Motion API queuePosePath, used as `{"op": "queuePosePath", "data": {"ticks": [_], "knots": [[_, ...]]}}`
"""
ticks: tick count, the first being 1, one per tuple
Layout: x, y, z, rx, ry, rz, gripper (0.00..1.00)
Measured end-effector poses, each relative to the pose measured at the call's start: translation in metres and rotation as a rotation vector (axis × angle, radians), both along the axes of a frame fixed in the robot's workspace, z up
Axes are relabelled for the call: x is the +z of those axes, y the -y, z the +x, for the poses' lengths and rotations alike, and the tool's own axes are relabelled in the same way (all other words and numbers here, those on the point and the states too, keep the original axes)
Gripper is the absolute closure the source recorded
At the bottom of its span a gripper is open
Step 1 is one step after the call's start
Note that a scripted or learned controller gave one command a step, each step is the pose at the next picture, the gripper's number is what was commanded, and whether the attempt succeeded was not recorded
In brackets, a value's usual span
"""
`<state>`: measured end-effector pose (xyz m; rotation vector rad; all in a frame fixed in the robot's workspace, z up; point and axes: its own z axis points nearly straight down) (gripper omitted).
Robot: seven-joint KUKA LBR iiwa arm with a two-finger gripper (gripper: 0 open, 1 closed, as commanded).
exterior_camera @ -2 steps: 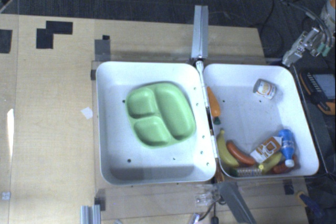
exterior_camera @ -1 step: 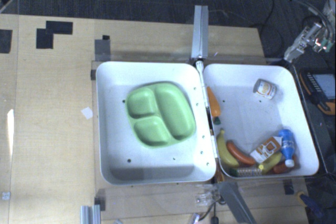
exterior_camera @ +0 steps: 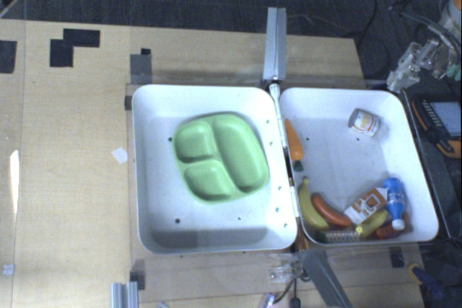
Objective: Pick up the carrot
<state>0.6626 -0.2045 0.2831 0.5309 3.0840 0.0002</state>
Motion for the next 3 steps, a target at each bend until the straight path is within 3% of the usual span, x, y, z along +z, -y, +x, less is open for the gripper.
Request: {"op": "queuePosePath", "data": {"ticks": [2,3], "knots": [[0.028,-0.003,0.005,0.001,0.025,-0.003,1.00],[0.042,0.000,-0.012,0.435,0.001,-0.005,1.00]]}}
